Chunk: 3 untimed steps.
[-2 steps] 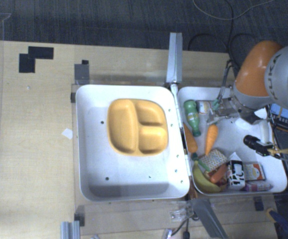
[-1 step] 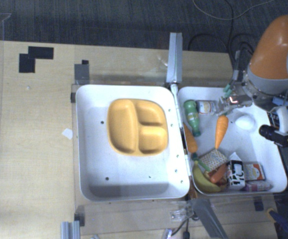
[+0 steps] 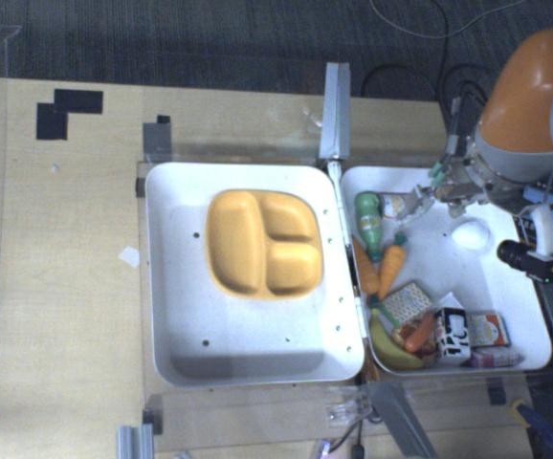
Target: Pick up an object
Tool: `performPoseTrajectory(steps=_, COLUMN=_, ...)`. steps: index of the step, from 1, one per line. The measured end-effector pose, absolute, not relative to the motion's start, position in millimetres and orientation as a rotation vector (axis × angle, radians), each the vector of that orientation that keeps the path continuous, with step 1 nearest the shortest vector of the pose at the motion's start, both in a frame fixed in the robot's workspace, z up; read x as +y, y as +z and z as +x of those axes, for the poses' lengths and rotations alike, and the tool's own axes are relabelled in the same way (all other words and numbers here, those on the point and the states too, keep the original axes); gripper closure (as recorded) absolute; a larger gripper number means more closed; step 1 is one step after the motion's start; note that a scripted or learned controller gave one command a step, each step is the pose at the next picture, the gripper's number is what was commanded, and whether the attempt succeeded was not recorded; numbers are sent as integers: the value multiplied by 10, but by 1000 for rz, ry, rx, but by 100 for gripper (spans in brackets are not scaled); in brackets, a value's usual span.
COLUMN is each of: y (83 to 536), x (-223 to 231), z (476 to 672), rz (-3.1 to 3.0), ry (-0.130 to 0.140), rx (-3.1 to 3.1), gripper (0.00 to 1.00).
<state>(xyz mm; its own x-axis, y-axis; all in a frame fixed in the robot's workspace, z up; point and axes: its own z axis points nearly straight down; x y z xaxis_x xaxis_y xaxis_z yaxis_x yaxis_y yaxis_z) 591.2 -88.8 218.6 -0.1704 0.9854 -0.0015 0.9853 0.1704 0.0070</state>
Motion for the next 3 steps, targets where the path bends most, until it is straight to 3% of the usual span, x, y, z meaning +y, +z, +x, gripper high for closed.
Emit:
performPoseTrajectory(steps=1, y=1857, x=-535, z=5740, rz=1888, ry=6, rx=2505, gripper=0)
performPoseTrajectory(steps=2, y=1855, x=-602, z=5364, rz=1879, ry=6, rx=2512, gripper=0)
performPoseTrajectory(steps=3, y=1024, x=-937, z=5580, rz=1699, ry=2, rx=2618, gripper=0)
